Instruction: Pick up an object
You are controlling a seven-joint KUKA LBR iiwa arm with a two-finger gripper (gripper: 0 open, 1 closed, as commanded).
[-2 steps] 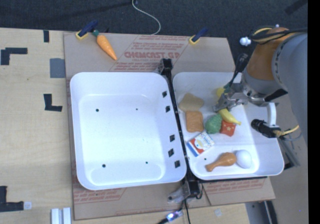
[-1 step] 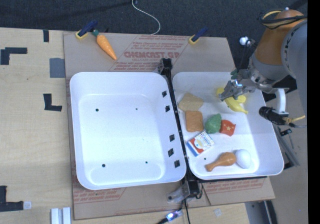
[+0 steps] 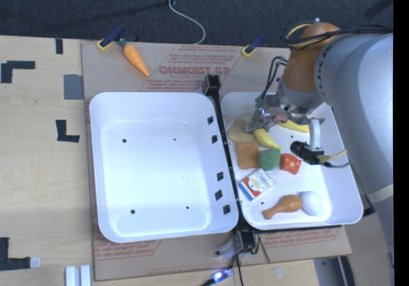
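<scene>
My gripper (image 3: 263,120) hangs low in the right bin (image 3: 339,184), near its back left part, under the orange wrist band. Its tips sit right at the upper end of a yellow banana (image 3: 266,138). Beside that lie an orange-brown block (image 3: 248,154), a green block (image 3: 270,159) and a red cube (image 3: 291,164). Toward the front are a small white and red carton (image 3: 257,183), a brown drumstick (image 3: 283,206) and a white egg (image 3: 311,202). A second yellow piece (image 3: 295,127) pokes out behind the wrist.
The left bin (image 3: 105,150) adjoins on the left, joined by a black hinge strip (image 3: 220,150). An orange carrot (image 3: 135,59) lies on the cardboard behind it. The grey arm covers the right bin's far right side. A white cable (image 3: 185,13) trails at the back.
</scene>
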